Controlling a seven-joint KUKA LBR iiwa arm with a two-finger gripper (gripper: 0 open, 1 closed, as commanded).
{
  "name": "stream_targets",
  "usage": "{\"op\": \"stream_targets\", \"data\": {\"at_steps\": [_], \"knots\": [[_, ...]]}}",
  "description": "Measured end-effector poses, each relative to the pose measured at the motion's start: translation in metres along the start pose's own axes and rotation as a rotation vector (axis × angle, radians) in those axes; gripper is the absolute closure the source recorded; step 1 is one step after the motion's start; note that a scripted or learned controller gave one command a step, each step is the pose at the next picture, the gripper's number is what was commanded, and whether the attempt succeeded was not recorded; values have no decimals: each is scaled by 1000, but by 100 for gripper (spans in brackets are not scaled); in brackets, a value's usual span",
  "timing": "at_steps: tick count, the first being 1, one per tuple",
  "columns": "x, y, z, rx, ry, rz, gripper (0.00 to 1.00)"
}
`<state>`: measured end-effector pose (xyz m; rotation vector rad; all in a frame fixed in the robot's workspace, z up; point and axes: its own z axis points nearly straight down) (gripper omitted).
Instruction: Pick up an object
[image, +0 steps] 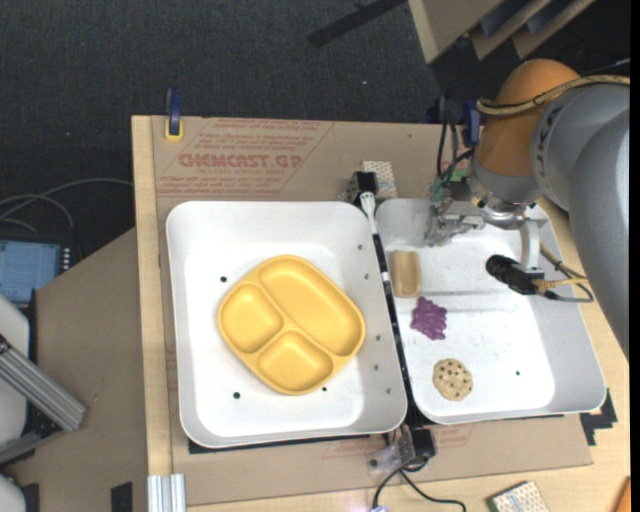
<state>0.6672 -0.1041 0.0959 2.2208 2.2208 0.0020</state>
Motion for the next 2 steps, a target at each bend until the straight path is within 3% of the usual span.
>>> {"op": "stream_targets", "data": {"at_steps": [1, 2], "knots": [[0, 0, 1, 1, 0, 0, 0], [-1, -1, 12, 4, 0, 0, 0]]}}
